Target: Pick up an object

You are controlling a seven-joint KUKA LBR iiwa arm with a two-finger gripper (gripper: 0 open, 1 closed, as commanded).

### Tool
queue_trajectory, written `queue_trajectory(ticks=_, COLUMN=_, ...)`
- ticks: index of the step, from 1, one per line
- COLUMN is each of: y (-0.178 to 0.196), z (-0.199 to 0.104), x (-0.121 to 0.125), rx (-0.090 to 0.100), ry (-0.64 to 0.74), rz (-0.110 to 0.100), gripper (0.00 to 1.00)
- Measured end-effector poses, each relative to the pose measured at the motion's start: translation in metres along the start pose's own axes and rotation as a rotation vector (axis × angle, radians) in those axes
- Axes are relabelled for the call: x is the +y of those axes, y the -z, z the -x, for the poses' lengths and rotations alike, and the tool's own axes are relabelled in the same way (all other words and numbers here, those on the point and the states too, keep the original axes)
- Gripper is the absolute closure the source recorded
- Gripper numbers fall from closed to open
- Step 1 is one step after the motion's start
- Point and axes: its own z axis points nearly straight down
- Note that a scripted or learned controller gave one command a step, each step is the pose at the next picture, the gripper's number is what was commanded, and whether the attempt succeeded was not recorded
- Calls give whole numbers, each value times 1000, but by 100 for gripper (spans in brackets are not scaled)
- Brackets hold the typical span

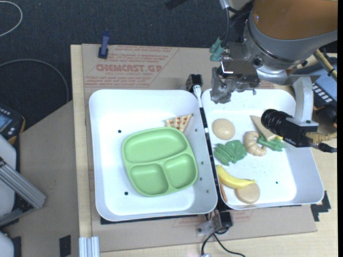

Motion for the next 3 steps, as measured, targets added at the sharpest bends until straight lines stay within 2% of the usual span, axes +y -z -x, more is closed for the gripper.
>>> queue_trajectory(ticks=1, y=-4, z=35, x=-11, rx=-3, ry=-8, rz=-15, gripper=100)
queue_trajectory(ticks=2, y=-52, z=61, x=-12, rx=-4, ry=-9, rz=-19, gripper=100)
queue_trajectory(ticks=3, y=-112, z=110, x=-13, rx=-4, ry=-11, rz=-21, gripper=100)
